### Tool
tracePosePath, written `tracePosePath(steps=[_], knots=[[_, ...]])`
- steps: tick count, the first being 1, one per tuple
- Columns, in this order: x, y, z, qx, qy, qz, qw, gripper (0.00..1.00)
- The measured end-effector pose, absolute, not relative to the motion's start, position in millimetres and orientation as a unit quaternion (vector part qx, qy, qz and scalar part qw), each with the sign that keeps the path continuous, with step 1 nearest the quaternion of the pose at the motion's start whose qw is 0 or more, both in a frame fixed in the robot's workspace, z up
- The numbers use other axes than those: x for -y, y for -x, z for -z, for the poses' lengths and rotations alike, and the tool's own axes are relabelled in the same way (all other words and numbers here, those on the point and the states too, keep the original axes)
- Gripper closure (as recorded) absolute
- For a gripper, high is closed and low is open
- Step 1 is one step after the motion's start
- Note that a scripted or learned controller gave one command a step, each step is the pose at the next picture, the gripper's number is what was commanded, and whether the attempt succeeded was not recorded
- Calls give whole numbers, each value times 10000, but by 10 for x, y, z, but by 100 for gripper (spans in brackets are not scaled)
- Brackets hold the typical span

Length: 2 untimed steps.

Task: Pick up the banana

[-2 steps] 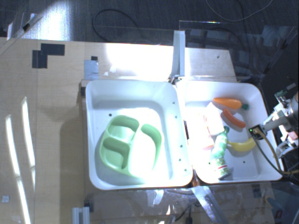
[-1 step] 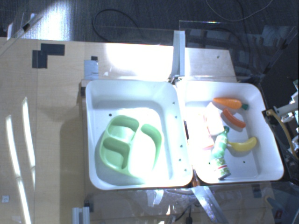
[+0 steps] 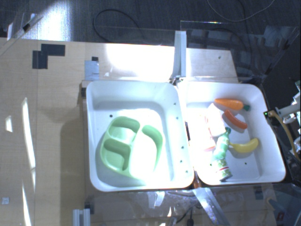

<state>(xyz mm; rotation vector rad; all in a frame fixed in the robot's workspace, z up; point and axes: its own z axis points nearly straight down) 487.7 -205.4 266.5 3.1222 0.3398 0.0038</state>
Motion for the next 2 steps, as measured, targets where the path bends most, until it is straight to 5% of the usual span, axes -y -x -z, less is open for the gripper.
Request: tracePosePath(steps=[1,2], knots=[[2054,-4877,-2665,-1082,-9941,-12,5,0],[2060,-4875,-4365,-1146,-9934,-31,14,0]])
